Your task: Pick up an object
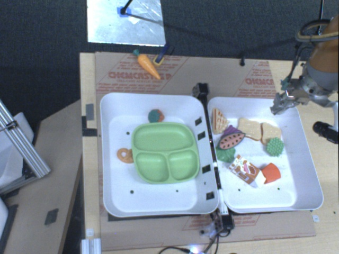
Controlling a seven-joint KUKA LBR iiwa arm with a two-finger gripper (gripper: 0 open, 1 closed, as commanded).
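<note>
Above right bin's [304,142] far corner, gripper [279,106] state unclear; cluttered toys risk a glancing grasp on bread slice [250,128]

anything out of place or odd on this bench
Yes: an orange toy carrot with a green tip lies outside both bins, on the cardboard sheet behind the left white bin. The other toy food sits inside the bins. Nothing looks spilled or broken.

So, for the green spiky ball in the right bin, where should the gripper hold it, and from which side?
Hedged: grip the green spiky ball across its middle, coming straight down from above. It is round, so any axis fits, but the bread slice touches its far side; closing left-to-right looks freer. The gripper hangs over the bin's far right corner.
</note>
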